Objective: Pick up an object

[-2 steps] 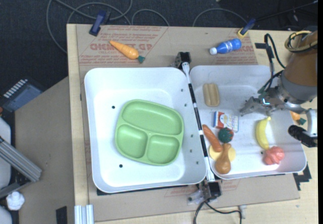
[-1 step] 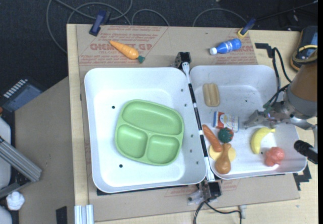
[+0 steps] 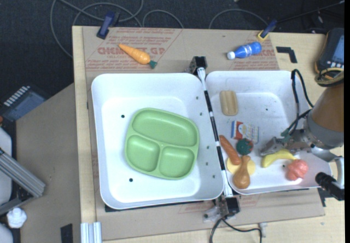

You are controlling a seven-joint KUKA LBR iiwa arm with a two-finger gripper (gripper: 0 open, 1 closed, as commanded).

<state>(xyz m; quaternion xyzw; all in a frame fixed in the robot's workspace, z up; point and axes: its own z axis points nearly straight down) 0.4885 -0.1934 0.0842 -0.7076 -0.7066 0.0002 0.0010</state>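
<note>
The right bin (image 3: 273, 86) holds several toy foods. A yellow banana (image 3: 278, 157) lies near its front right, with a pink peach (image 3: 297, 169) just beside it. Further left lie an orange carrot (image 3: 229, 149), a small green piece (image 3: 244, 146) and a tan pear-shaped piece (image 3: 242, 171). A tan bread slice (image 3: 228, 103) sits at the back, and a small printed packet (image 3: 244, 129) lies mid-bin. My gripper (image 3: 275, 144) reaches in from the right and hovers right over the banana's upper edge. The frame does not show anything held in it.
The left bin (image 3: 109, 94) carries a green divided plate (image 3: 162, 142). Behind the bins, on the bench, lie a second carrot (image 3: 136, 54) and a blue bottle (image 3: 244, 50). A black cable (image 3: 296, 88) loops over the right bin's right wall beside the arm (image 3: 328, 121).
</note>
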